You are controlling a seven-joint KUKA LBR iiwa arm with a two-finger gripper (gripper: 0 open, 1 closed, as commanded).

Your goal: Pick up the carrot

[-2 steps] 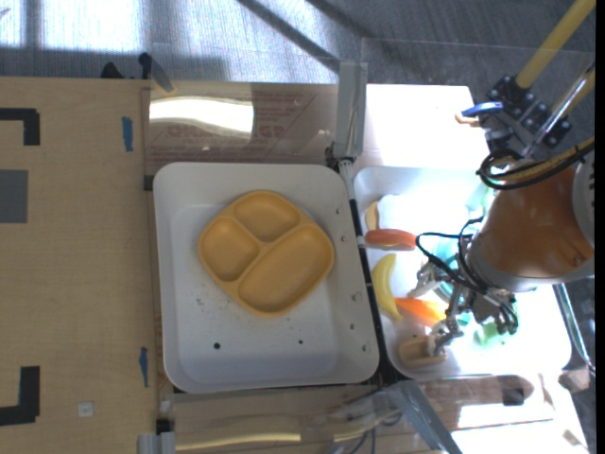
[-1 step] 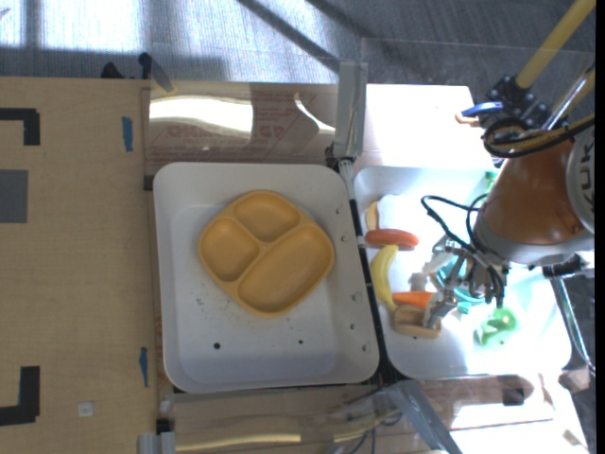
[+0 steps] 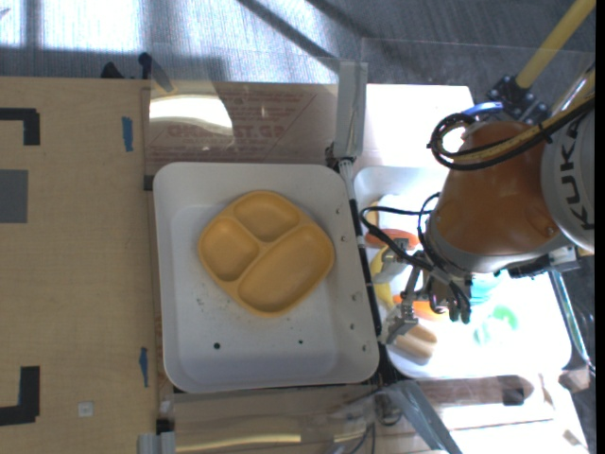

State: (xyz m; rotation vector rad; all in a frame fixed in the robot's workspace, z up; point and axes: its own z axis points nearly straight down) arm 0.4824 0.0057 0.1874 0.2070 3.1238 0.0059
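An orange piece that looks like the carrot (image 3: 391,238) lies near the left wall of the right bin (image 3: 416,180), and the arm covers most of it. My gripper (image 3: 408,308) hangs low over the same bin, just below the carrot and above a tan bread-like item (image 3: 417,344). The orange-banded wrist (image 3: 492,197) blocks the view of much of the bin. Nothing can be seen held in the gripper.
The left bin (image 3: 180,282) holds a yellow divided plate (image 3: 267,251). In the right bin there are also a yellow item (image 3: 380,269), a cyan piece (image 3: 482,292) and a green item (image 3: 499,322). Cardboard (image 3: 66,253) covers the bench at left.
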